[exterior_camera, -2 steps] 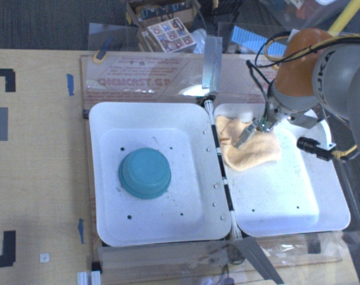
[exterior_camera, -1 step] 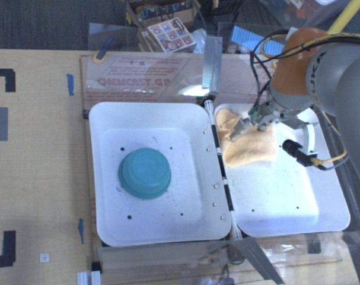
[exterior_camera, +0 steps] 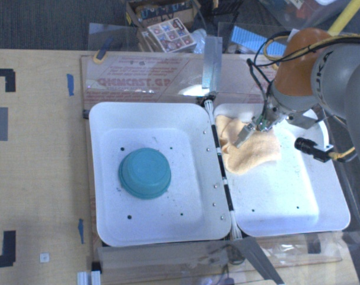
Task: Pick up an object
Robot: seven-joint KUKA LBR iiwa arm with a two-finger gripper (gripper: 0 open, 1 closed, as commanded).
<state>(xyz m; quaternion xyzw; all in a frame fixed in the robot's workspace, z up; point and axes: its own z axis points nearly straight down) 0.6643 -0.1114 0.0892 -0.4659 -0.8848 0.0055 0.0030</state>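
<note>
1. Where the arm point(exterior_camera: 322, 70) reaches in from the right, its grey body and orange band hang over the upper part of the right bin point(exterior_camera: 298, 218).
2. The end effector point(exterior_camera: 246, 134) points down and to the left, its tip low over the yellow cloth point(exterior_camera: 251, 153).
3. Whether the end effector's fingers are spread or pressed together cannot be told; the tip looks to be touching or just above the cloth's upper fold.
4. The yellow cloth lies crumpled in the upper left part of the right bin, just beside the wall that divides the two bins.
5. A teal bowl point(exterior_camera: 145, 172) sits upside down in the left bin point(exterior_camera: 108, 123), a little left of that bin's middle and well apart from the cloth.
6. The two white bins stand side by side on the desk point(exterior_camera: 37, 159), touching along their shared edge.
7. A black cable point(exterior_camera: 260, 64) loops from the arm's wrist area above the right bin.
8. Beyond the desk, at the top of the view, lie boxes point(exterior_camera: 168, 31) and other clutter on the floor.
</note>
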